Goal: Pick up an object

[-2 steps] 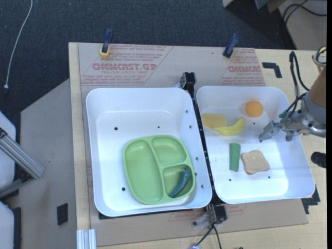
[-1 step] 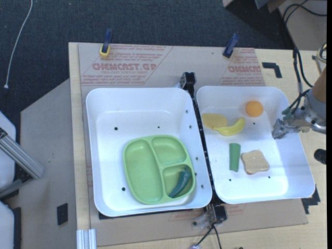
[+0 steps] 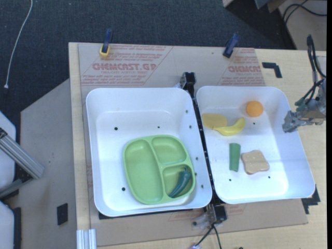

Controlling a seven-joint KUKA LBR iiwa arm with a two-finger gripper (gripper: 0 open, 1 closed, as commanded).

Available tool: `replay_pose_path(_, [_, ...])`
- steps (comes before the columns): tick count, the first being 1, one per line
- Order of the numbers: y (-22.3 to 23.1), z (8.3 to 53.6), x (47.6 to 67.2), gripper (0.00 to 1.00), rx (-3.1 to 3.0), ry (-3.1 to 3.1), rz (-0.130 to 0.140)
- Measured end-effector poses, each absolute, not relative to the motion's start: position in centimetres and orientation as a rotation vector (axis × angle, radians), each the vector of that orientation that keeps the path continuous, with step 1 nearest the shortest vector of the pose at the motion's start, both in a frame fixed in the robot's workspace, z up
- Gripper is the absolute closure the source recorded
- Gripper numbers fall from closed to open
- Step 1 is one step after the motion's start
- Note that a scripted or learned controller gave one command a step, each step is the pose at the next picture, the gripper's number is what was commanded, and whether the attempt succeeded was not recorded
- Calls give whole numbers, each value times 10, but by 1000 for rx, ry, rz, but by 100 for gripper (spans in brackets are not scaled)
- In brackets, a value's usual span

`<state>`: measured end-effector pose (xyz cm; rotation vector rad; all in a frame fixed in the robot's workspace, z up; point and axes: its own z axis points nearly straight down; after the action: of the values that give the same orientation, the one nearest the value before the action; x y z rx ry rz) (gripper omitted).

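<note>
Objects you could pick lie in the right-hand shallow white plastic bin (image 3: 295, 154): a small orange ball (image 3: 254, 108) at the far side, a yellow banana-shaped toy (image 3: 231, 128) touching a pale yellow flat piece (image 3: 213, 120), a short green stick (image 3: 235, 156) just beside a tan toast-shaped slab (image 3: 254, 162). They look like light, stiff plastic toys, likely slippery. Judge the green stick easiest: take it across its narrow width, mid-length. The ball may roll away. The two-finger gripper (image 3: 293, 121) sits over the bin's right rim, apart from everything; you cannot tell its finger spacing. The left-hand white bin (image 3: 104, 154) bears a light green divided plate (image 3: 145, 165) carrying a dark green pepper-shaped toy (image 3: 181, 182).
</note>
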<state>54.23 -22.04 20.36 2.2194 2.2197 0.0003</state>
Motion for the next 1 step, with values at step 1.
replay_pose_path(1, [-222,268,546,100,2214,2216,4])
